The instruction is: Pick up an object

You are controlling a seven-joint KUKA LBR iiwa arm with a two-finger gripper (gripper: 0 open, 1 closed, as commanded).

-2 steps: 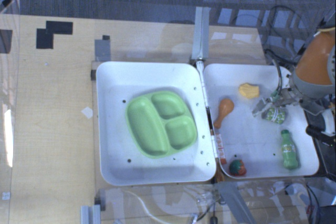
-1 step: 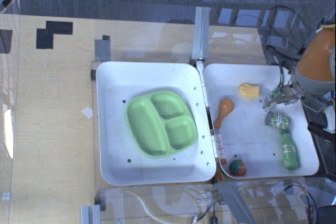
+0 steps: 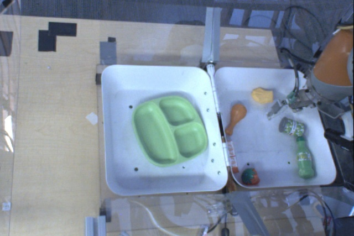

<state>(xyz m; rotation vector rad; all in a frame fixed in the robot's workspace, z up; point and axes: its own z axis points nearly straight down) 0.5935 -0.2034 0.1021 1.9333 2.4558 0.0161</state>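
Hovering over the right bin [image 3: 329, 177], the claw [image 3: 283, 106] is spreading its fingers, gripping nothing. Sharing that bin are a yellow lump [image 3: 262, 95], can [image 3: 291, 127], green bottle [image 3: 303, 158] and orange drumstick [image 3: 235, 117]; a green divided tray [image 3: 170, 130] is filling the left bin [image 3: 117, 119].

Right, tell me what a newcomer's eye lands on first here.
First the green divided tray, sitting in the middle of the left bin. Then the arm's orange band at the right edge, with the hand hanging over the right bin among small items: a yellow piece, an orange drumstick-shaped toy and a green bottle.
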